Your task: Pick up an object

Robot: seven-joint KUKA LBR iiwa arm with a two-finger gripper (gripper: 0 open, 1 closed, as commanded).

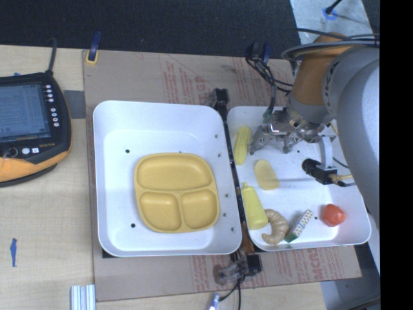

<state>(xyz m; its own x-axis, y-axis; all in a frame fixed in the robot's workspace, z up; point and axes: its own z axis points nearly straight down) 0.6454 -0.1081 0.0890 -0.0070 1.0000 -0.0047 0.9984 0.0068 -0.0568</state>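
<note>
My gripper (272, 143) hangs over the far part of the right bin (352, 237), its fingers spread open with nothing between them. Just left of it lies a yellow corn cob (241, 144) against the bin's left wall. A pale yellow block (265, 175) rests a little nearer than the gripper. Further toward the front are a yellow bottle (253, 207), a tan croissant (276, 227), a small striped packet (302, 223) and a red tomato (332, 215).
The left bin (110, 173) holds a yellow three-compartment plate (175, 191). A tablet controller (29, 124) lies on the bench at far left. The grey arm (352, 108) covers the right bin's far right corner.
</note>
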